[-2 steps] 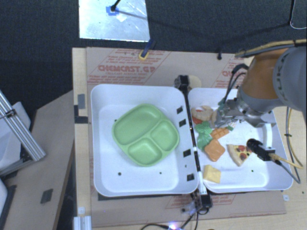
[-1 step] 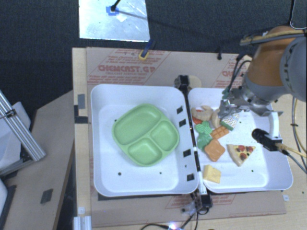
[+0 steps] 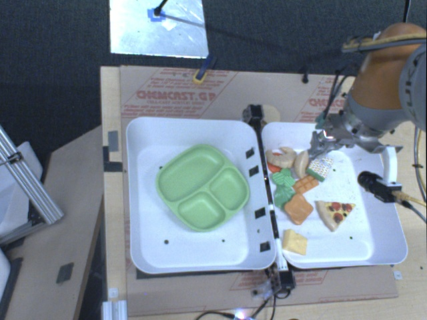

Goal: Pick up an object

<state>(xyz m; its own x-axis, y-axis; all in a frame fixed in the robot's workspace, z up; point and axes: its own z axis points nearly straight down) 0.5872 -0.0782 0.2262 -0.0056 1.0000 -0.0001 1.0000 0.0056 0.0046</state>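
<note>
Pincer [image 3: 320, 142] at the end of the grey and orange arm [image 3: 387, 79] hangs low over the far part of the right bin [image 3: 393, 245], not far from the wall it shares with the left bin [image 3: 140, 245]; from this angle I cannot tell whether it is released or clenched. Just near of its tip lies the speckled white piece [image 3: 322, 167], so close that touching and apart cannot be told. That piece is oblong, and its long axis runs on a slant from near-left to far-right, with a green end toward the near-left

Left of it sit a cream egg-shaped piece [image 3: 301, 163] and a pale bun [image 3: 283, 156], both against the far-left side of the right bin. Nearer lie green pieces [image 3: 283, 179], a small orange piece [image 3: 307, 183] and a larger orange block [image 3: 298, 209], crowded together. A pizza slice [image 3: 335, 213] lies to the right of the block, and a yellow wedge [image 3: 295, 242] rests in the near-left corner

A green divided plate [image 3: 202, 187] with three compartments lies in the middle of the left bin. Both bins stand on a cardboard sheet [image 3: 180, 92] with red print, spread over a pale wooden bench [image 3: 110, 112]. Beyond the bench's far edge is dark carpet [image 3: 53, 45] with a shiny square sheet [image 3: 158, 17] on it, and metal rails [image 3: 20, 172] slant in at the far left
</note>
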